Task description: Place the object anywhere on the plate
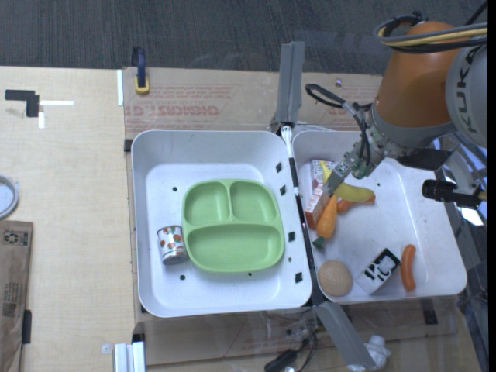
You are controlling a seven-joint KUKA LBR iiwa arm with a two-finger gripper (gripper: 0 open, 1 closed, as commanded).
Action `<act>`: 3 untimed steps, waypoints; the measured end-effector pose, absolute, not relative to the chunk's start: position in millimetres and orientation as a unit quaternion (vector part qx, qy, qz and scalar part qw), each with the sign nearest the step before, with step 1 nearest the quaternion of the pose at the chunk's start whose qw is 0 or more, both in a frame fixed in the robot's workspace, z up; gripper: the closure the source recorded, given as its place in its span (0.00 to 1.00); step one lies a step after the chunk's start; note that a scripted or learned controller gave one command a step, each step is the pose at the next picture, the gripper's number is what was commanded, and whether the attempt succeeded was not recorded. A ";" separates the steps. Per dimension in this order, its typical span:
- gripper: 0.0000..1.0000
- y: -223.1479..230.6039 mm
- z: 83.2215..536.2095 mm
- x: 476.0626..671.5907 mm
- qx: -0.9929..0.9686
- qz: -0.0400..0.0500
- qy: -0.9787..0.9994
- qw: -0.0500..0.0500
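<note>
I read the banana (pixel 355 194) as the likely pick; it lies in the right bin (pixel 434 285), upper left part, with the gripper (pixel 350 169) right at its upper end. From this angle I can't tell if the hand is released or clamped, and nothing is visibly held. The carrot (pixel 327 215) touches the banana's left end and leans toward the bin wall, with a printed packet (pixel 316 180) just beside both, so a closing grasp could catch the carrot or the packet edge, or simply shove the banana sideways. The green divided plate (pixel 232 227) sits mid left bin (pixel 151 208), well apart from the pick, across the wall where the bins meet; a loose grip could drop the fruit there in transit. A small patterned cup (pixel 170 244) touches the plate's left rim, so overshoot risks knocking it. The egg (pixel 335 277), sausage (pixel 408 267) and black-and-white block (pixel 380 270) lie near the front, out of the way.
</note>
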State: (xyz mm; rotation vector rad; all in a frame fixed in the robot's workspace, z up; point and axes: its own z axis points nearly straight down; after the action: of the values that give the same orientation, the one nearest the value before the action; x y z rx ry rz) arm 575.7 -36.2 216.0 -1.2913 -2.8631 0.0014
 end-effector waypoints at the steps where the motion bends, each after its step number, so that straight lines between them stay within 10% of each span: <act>1: 1.00 27.0 190.6 573.3 -0.346 0.001 -0.938 0.001; 2: 1.00 91.5 191.6 580.5 -0.197 0.000 -0.980 -0.001; 3: 0.00 91.3 191.6 580.6 -0.198 0.000 -0.980 -0.001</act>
State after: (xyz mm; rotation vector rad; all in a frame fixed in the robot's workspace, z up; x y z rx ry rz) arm 580.6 91.3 191.6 -0.6209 -3.0814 -0.0004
